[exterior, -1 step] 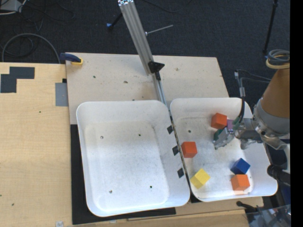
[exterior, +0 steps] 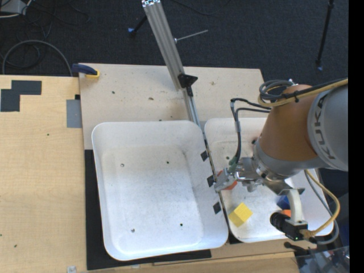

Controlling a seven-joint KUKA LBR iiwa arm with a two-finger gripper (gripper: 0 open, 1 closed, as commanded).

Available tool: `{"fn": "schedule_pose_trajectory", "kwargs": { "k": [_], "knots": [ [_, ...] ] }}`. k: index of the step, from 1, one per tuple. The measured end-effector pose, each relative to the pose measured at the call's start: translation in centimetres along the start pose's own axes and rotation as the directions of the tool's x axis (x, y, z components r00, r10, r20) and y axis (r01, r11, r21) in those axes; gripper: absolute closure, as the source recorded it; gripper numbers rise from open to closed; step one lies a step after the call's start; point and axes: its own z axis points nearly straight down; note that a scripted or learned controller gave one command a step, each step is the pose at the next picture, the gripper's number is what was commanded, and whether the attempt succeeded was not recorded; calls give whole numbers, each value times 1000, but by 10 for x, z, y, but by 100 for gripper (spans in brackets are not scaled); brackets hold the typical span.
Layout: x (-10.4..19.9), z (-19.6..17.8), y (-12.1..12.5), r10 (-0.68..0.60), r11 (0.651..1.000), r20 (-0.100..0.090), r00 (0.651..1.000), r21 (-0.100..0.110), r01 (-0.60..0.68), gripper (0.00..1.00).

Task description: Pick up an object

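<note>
A yellow block (exterior: 241, 214) lies near the front left of the right bin (exterior: 220, 131). Just above it, my gripper (exterior: 230, 181) hangs low over the bin's left side, close to the wall between the two bins. A thin red-orange piece (exterior: 227, 187) shows right at the gripper's tip; I cannot tell whether it is held. The grey and orange arm (exterior: 296, 132) covers most of the right bin. A blue object (exterior: 282, 200) and an orange one (exterior: 286, 213) peek out at the bin's front right, partly hidden by the arm's cables.
The left bin (exterior: 148, 192) sits beside the right one, speckled with small dark spots. A slanted aluminium bar (exterior: 169, 50) rises from between the bins toward the back. A blue and yellow clamp (exterior: 86, 70) rests at the board's back left corner.
</note>
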Motion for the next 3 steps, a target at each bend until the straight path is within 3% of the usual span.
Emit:
{"fn": "schedule_pose_trajectory", "kwargs": {
  "k": [1,2,3],
  "knots": [
    [-7,-38,110,4,1000,5,1000,-12,-4,0],
    [-96,-176,130,9,1000,8,1000,-16,-9,0],
    [-144,-298,88,9,1000,7,1000,-15,-9,0]
  ]
}}
